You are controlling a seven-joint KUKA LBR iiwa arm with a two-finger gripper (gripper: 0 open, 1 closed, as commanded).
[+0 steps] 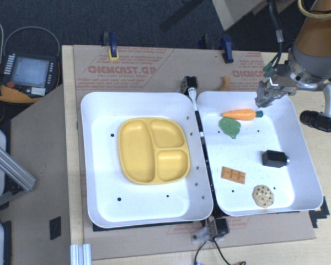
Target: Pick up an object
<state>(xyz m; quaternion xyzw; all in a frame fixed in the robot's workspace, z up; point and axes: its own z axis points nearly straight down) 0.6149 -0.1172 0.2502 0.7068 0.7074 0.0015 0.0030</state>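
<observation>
Gripper (263,99), fingers too small to read, is hovering at the right bin's (303,164) far rim beside the carrot (239,114); descending there risks clipping the rim or nudging it away.

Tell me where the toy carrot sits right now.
The toy carrot lies in the right bin near its far edge, just above the green broccoli piece, with the gripper hovering by its leafy end.

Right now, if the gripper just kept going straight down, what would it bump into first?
Probably the carrot. The gripper hangs just above the carrot's green end in the right bin. Height is hard to judge, so it might slip past and hit the bin floor.
</observation>
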